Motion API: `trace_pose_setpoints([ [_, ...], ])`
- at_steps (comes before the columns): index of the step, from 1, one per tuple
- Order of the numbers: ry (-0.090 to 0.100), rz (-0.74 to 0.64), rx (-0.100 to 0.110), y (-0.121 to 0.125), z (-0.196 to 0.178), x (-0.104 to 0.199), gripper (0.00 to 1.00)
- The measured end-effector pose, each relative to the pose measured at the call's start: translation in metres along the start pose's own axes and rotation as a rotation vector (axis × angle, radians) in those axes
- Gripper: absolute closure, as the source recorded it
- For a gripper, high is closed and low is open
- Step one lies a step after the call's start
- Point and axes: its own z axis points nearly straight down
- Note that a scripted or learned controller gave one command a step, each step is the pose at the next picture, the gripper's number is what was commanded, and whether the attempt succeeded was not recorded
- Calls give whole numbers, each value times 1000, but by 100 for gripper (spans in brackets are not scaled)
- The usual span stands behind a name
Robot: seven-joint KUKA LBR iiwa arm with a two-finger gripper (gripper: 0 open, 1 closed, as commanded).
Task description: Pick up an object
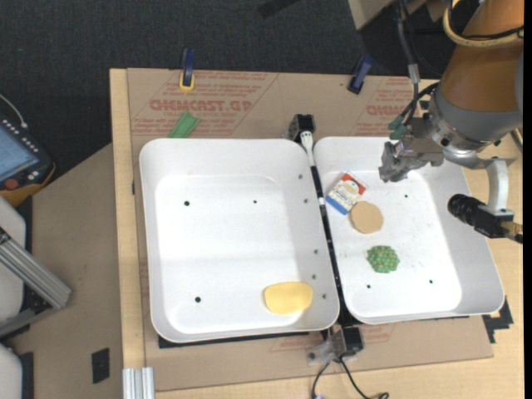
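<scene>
The right bin (465, 256) holds three things: a small white, blue and orange packet (344, 194) near its left wall, a round tan disc (366, 219) just below the packet, and a green bumpy ball (383, 259) lower down. A yellow oval piece (288, 297) lies in the left bin (216, 223), near the front right corner. My gripper (394, 166) hangs over the upper middle of the right bin, up and to the right of the packet, apart from it. Nothing shows between its fingers.
The two bins meet along a black hinge strip (320, 214). Clamps (188, 71) sit on the cardboard board's far edge, and a green tag (184, 125) lies beside the left bin. A black fitting (475, 212) juts over the right bin's right rim.
</scene>
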Motion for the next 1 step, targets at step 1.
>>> trace_pose_setpoints([
  [1,3,11,25,-39,61,-6,100],
])
